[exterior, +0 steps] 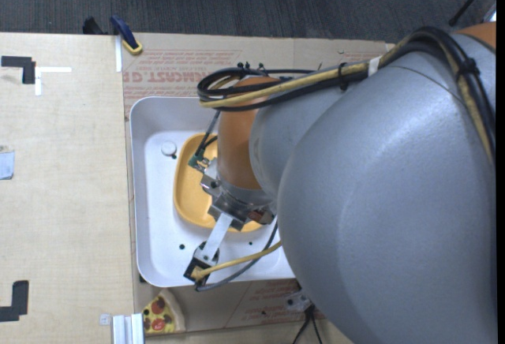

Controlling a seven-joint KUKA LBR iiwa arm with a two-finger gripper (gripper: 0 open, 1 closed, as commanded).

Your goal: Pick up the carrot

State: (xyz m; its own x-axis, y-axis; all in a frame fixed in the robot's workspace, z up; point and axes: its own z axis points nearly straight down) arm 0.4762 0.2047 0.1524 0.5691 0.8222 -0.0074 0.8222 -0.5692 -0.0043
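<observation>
The step in hand is the reach for the carrot, and it must be judged half blind. The grey arm (371, 192) leans in over the white bin (150, 200), and its wrist (235, 204) hangs low above a yellow dish (188, 196) in the bin. Where the carrot lies I cannot tell. My guess is under the wrist, on or beside the dish. The orange band (235, 137) above the wrist belongs to the arm and should not be mistaken for the carrot. Whether the jaws are wide or narrow I cannot tell either, because the wrist covers them.

To do this well, the jaws should go down wide and straddle the carrot across its width, not along its length. The thicker end is the better place, since a taper tends to squirt out of a squeeze. The dish's raised rim looks likely to catch a jaw or tip the dish, so the descent should be plumb and inside the rim. The close should be gentle and the lift straight up, with care that the dish does not ride up too.

Counted:
- 1 arm.
- 1 white bin in sight.
- 1 yellow dish.
- 1 small white knob (169, 150) on the bin floor beside the dish.
- 1 toy pizza slice (160, 315) on the bench (63, 200), near the bin's lower corner.
- 1 blue-and-yellow tool (126, 35) at the bench's far edge.
- 2 black angle marks (17, 66) on the bench.
</observation>
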